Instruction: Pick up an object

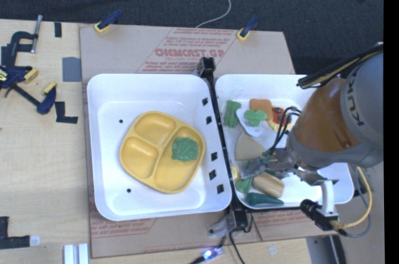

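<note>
Grey arm (340, 116) bent low across right bin (346, 191), gripper (265, 163) among toys, finger state unclear.

arm (340, 116): enters from right, bent downward | pincer (265, 163): low, pointing left

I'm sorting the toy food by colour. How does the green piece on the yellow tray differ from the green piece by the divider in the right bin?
The green piece on the yellow tray is rounded and bumpy; the green piece by the divider is narrower and elongated. The first lies alone in a compartment of the yellow tray in the left bin; the second sits among other items in the right bin. Both are green.
</note>
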Motion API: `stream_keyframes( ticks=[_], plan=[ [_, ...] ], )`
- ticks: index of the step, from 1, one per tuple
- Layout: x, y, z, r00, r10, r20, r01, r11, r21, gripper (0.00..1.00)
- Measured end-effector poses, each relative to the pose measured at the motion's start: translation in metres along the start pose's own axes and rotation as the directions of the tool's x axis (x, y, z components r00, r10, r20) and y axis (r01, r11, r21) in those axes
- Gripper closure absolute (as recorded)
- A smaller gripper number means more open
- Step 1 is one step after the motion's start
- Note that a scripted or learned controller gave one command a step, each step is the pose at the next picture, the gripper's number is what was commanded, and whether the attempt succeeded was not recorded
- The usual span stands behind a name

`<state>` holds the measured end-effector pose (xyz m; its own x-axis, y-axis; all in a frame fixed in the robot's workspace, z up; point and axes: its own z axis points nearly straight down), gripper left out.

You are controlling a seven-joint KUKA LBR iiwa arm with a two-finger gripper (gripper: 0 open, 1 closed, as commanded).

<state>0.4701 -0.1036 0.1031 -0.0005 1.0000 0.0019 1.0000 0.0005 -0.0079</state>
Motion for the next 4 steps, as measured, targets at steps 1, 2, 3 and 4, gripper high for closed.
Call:
stream_keyframes(
  ticks=[1,2,3,4],
  plan=[
    [-0.004,0.001,0.017,1.000,0.006,0.009,-0.006,1.000,-0.012,0.00],
    [-0.001,0.001,0.007,1.000,0.002,0.005,-0.002,1.000,-0.010,1.00],
    [0.001,0.001,-0.054,1.000,-0.001,0.002,0.001,1.000,-0.008,1.00],
    [-0.007,-0.004,-0.109,1.000,0.000,0.003,0.000,1.000,-0.010,1.00]
  ],
)
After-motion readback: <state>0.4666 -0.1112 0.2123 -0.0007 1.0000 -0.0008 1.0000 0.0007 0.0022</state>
